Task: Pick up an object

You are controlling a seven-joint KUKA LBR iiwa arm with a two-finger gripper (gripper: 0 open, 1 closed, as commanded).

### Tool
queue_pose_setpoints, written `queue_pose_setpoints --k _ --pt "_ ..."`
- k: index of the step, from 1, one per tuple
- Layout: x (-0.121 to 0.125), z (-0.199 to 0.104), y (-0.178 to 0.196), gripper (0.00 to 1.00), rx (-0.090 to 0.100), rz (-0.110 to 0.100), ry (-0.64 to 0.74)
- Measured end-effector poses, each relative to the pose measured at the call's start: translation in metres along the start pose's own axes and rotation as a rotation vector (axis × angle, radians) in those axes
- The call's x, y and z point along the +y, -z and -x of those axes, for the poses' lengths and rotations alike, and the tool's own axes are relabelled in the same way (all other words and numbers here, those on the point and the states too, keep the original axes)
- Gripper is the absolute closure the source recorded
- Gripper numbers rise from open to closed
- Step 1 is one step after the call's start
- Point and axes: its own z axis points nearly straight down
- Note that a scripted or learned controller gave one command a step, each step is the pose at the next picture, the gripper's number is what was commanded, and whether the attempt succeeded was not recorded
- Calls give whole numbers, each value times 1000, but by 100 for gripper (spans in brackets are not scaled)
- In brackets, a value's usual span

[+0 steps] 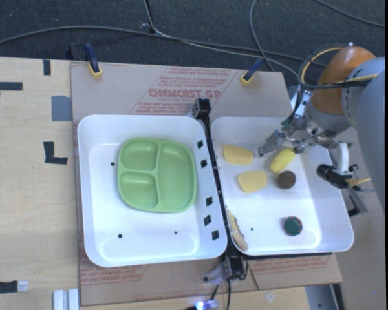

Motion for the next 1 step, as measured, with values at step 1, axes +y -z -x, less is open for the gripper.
queue_pose_setpoints --k 1 --pt "5 1 19 100 -4 17 1"
